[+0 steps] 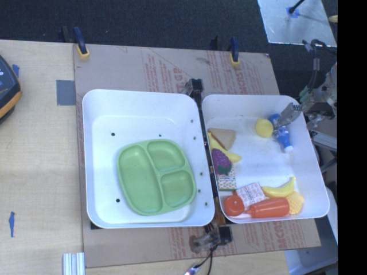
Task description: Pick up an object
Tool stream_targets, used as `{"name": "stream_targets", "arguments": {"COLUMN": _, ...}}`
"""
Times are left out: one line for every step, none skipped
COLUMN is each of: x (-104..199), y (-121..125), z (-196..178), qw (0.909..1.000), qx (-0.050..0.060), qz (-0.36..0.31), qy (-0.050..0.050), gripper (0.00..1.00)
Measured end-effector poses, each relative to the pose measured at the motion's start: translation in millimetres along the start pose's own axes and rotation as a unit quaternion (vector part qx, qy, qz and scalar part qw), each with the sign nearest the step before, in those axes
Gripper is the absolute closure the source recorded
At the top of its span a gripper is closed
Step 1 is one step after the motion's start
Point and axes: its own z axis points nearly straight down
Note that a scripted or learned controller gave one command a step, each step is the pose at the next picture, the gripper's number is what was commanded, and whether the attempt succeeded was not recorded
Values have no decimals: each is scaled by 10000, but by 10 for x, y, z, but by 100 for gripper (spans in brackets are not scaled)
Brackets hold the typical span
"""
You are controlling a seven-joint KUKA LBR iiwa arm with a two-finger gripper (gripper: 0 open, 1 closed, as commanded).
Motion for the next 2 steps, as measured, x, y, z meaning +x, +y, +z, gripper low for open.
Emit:
{"name": "stream_targets", "arguments": {"x": -304, "y": 440, "z": 747, "qw": 10000, "qx": 11, "qz": -1, "qy": -4, "gripper": 0}}
{"name": "stream_targets", "arguments": {"x": -292, "y": 836, "z": 1514, "qw": 10000, "qx": 17, "qz": -10, "qy": 3, "gripper": 0}}
